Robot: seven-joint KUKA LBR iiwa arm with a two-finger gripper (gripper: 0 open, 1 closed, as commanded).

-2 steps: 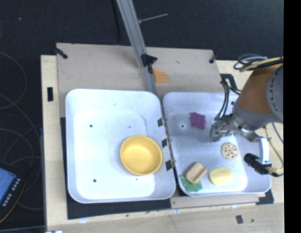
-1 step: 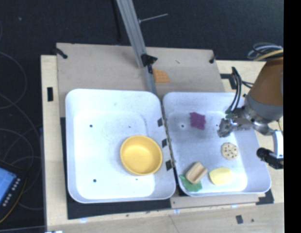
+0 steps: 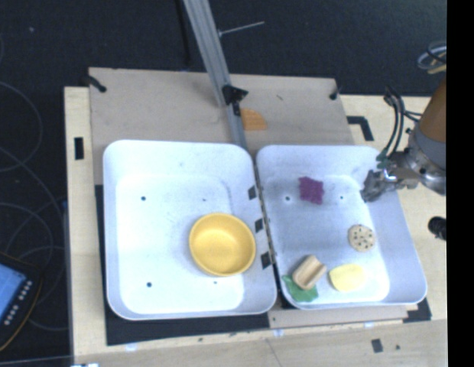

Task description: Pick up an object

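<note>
Lying in the near corner of the right bin (image 3: pixel 407 275), a pale yellow lump (image 3: pixel 348 277) is resting against that bin's near wall. Just left of it, still inside the right bin, a tan cylinder (image 3: pixel 308 270) is sitting tilted, overlapping a scrap of green (image 3: pixel 301 291) that is peeking out below it. A little farther into the right bin, toward its right wall, a round speckled cookie (image 3: pixel 361 238) is lying flat and apart from the others. Beyond the right bin's left wall, a yellow bowl (image 3: pixel 222 244) is sitting upright in the left bin (image 3: pixel 145 228), on its side nearest the right bin. Deeper in the right bin, near its far middle, a purple block (image 3: pixel 311 189) is lying alone.

Over the right bin's far right corner, the gripper (image 3: pixel 374 183) is hovering on the grey arm (image 3: pixel 420 170) that is reaching in from the right. Nothing is showing in its grasp, and whether it is clenched or released I cannot tell, because it is too small and blurred. All the loose things are lying on the floor of the right bin, apart from the gripper; the purple block is the closest to it.

Past the right bin's far left corner, an orange patch (image 3: pixel 252 119) is showing on the brown board (image 3: pixel 160 105), and a grey metal rail (image 3: pixel 209 44) is running away from that corner.
</note>
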